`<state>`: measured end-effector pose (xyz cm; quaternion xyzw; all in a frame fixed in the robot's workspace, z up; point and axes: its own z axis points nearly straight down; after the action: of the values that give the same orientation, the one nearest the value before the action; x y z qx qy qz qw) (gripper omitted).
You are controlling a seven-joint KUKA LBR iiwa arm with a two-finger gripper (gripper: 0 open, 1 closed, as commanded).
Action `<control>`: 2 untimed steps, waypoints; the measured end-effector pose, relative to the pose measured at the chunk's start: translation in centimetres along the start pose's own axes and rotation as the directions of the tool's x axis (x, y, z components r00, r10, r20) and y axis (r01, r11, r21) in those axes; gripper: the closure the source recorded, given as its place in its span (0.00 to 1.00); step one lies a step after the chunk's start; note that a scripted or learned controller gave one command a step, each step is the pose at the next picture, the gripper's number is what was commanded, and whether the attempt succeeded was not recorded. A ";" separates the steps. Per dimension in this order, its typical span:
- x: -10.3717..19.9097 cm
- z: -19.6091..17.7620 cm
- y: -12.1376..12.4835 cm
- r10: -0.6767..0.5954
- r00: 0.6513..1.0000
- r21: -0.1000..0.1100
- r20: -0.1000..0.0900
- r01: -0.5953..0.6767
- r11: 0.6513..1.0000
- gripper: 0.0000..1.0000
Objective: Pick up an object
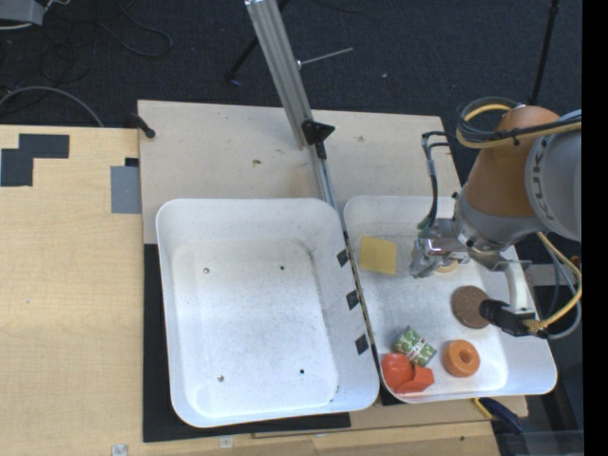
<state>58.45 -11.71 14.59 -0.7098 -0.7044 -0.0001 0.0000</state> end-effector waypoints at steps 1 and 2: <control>0.0 -4.9 1.0 -0.008 1.000 -0.003 0.000 0.008 1.000 1.00; -0.9 -10.4 1.6 -0.010 1.000 -0.004 0.001 0.010 1.000 1.00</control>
<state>60.03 -12.66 24.95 -0.7062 -0.7080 -0.0010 -0.0018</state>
